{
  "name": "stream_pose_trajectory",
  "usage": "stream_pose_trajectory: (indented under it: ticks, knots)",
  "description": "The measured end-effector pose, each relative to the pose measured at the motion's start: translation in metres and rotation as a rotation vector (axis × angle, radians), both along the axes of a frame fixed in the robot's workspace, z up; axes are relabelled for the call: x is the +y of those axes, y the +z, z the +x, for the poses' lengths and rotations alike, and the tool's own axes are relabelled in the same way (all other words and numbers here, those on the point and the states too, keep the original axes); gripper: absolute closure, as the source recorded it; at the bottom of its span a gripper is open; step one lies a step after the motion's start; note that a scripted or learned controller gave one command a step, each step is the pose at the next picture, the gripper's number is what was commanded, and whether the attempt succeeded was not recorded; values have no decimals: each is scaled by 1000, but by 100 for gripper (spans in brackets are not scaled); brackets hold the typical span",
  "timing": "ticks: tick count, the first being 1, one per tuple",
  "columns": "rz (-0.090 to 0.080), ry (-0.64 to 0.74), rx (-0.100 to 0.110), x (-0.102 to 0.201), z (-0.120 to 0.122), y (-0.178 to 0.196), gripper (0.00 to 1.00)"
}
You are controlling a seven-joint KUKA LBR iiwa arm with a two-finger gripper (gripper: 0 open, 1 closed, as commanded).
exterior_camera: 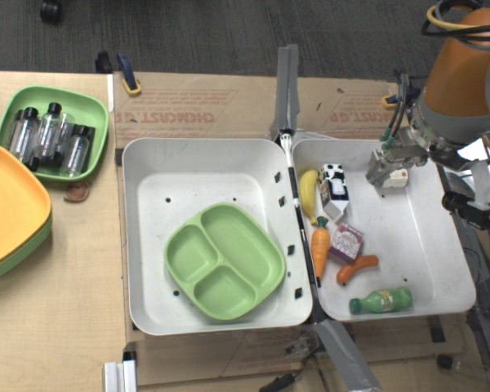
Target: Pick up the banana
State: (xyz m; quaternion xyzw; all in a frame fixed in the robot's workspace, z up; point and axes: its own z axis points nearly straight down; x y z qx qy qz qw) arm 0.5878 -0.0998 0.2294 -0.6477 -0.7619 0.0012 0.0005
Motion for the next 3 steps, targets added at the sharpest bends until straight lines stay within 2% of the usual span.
stream_pose_trajectory:
  ticks: [1, 2, 3]
  knots:
    - [0, -172, 2, -25, -35, -16, 100]
    - [-1, -2, -2, 5, 71, 4, 100]
    - [1, 249, 0, 57, 71, -39, 100]
